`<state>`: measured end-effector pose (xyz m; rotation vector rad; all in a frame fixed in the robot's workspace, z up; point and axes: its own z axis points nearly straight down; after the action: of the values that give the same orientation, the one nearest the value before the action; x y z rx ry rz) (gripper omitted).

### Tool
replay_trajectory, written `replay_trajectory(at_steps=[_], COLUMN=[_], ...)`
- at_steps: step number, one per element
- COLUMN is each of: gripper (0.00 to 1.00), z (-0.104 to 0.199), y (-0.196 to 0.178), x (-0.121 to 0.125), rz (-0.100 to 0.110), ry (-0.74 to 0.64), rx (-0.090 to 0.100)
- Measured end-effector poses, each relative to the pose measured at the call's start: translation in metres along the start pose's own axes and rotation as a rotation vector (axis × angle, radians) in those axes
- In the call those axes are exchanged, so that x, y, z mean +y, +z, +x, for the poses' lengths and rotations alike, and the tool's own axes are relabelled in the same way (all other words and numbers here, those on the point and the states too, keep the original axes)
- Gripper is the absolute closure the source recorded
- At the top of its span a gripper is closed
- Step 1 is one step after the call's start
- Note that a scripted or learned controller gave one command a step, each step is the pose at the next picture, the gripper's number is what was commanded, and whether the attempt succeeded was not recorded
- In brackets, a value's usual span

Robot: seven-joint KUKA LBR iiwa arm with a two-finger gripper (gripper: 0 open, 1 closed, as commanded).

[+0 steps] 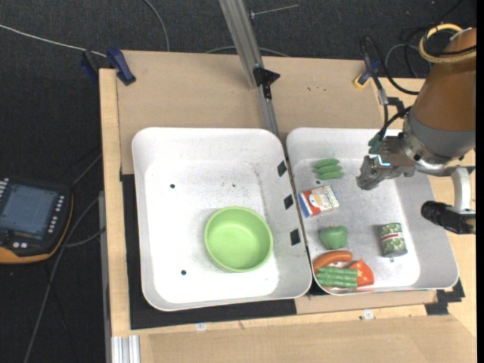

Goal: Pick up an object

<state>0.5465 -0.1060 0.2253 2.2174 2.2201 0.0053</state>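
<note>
While the tool [372, 174] hangs over the right bin [431, 274] (jaw state cannot be told), a green can [392, 239] lies below it, apart, near a green pepper [333, 237]

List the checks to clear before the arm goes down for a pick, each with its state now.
1. Gripper above the right bin, inside its rim: ok.
2. Nothing held yet: cannot tell.
3. Target straight below it: not ok; it sits over bare floor beside the green pods.
4. Can standing apart from the other items: ok.
5. Carton and green pepper apart from each other: ok.
6. Green bowl in the left bin, out of the way: ok.
</note>
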Motion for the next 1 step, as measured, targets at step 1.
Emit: replay_trajectory(at_steps=[1], gripper=[1.00], z=[0.0001], y=[-0.0060], x=[0.0003], rz=[0.004], ry=[0.001], rx=[0.000])
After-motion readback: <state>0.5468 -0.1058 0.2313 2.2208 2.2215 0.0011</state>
